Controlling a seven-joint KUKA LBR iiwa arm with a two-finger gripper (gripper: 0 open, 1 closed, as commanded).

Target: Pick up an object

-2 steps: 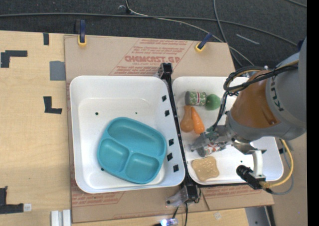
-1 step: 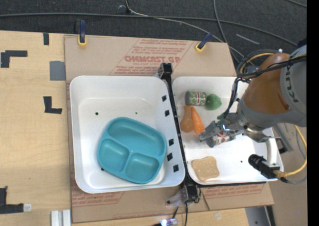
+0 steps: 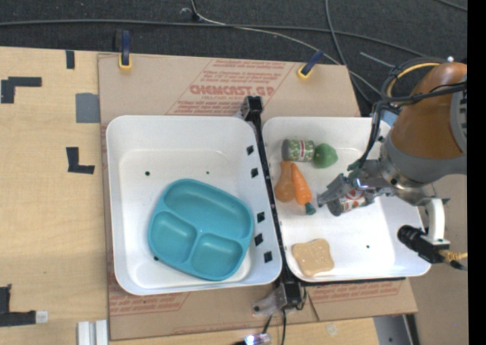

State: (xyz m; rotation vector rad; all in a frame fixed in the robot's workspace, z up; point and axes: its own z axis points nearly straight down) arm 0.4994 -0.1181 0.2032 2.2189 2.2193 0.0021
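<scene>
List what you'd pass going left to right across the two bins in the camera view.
Teal divided tray → carrot → green pear-shaped toy → gripper over a small can. The slice of bread overlaps these in x, so it's left out.

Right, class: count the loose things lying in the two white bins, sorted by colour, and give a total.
Teal: 1, the divided tray
Orange: 1, the carrot
Green: 1, the round green item
Tan: 2, the bread slice and the pear-shaped piece
Mixed labels: 2, the can and the small can by the gripper
Total: 7
</scene>
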